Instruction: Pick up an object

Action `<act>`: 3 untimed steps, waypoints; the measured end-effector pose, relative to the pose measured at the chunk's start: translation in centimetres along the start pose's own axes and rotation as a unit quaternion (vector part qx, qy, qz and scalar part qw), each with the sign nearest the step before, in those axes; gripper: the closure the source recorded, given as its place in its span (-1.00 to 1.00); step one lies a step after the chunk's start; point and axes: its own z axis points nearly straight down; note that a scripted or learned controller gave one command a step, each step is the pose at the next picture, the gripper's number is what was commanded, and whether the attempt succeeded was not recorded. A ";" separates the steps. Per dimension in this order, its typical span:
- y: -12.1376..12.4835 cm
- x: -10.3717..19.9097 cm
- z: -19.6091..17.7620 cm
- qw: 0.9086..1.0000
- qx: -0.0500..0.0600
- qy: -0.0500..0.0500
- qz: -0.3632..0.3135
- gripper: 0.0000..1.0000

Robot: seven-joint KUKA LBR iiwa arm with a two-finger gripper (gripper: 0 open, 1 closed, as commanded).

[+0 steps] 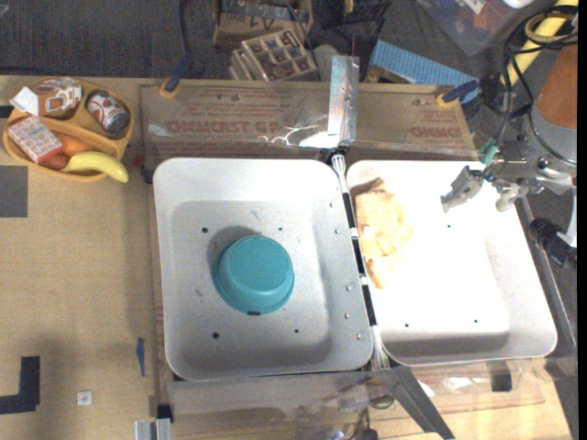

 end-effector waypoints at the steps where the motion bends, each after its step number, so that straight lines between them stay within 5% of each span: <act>1: 2.7 7.2 8.9 1.000 0.000 0.000 -0.030 -1.00; 2: 10.5 2.9 18.5 1.000 -0.006 -0.001 -0.009 -1.00; 3: 9.1 6.6 8.8 1.000 -0.002 -0.001 -0.013 -1.00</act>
